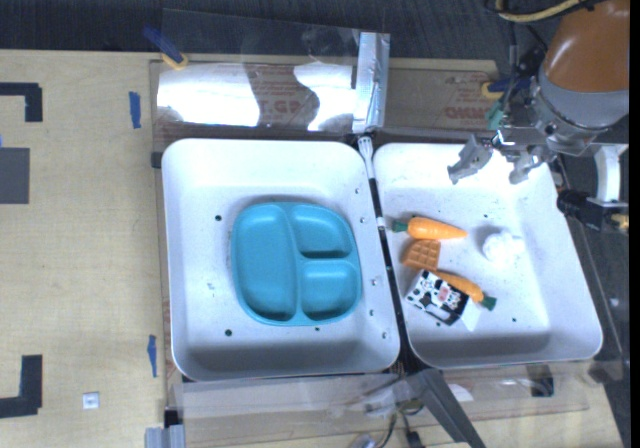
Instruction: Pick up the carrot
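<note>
An orange carrot [434, 228] with a green stem end lies in the right bin [530, 331], near its left wall, pointing right. My gripper [494, 163] hangs over the bin's far right part, above and to the right of the carrot. Its two grey fingers are spread apart, with nothing between them.
An orange waffle piece [422, 255], a second smaller carrot [464, 287], a black-and-white card [436, 299] and a white round object [497, 245] also lie in the right bin. A blue divided plate [297, 262] sits in the left bin [190, 266]. A shiny panel [260, 96] stands behind the bins.
</note>
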